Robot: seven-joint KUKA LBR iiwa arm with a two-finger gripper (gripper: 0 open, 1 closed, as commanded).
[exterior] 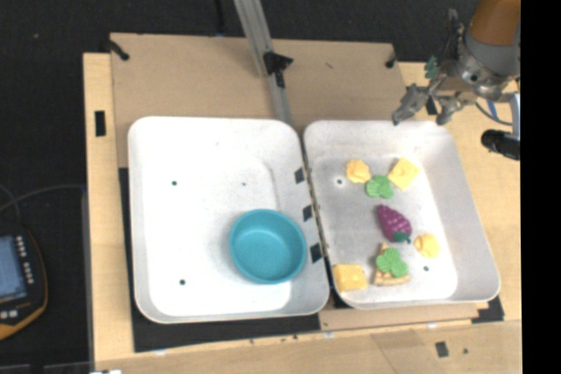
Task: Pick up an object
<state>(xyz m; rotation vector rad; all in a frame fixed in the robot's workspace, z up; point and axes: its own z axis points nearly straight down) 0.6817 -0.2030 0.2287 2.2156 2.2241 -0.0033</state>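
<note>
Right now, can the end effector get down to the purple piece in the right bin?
Probably yes. The end effector hovers over the right bin's far rim; nothing covers the purple piece, though a green piece sits close.

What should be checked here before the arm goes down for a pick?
1. Objects in reach: ok. The right bin holds small pieces, among them a purple piece and a yellow block.
2. Gripper free of load: ok, nothing shows between the fingers.
3. Gripper over a target: not ok. It sits at the bin's far edge, away from the pieces.
4. Target stands apart: cannot tell. Several pieces touch or overlap.
5. Left bin: ok, a blue bowl rests there, apart from the pieces.
</note>
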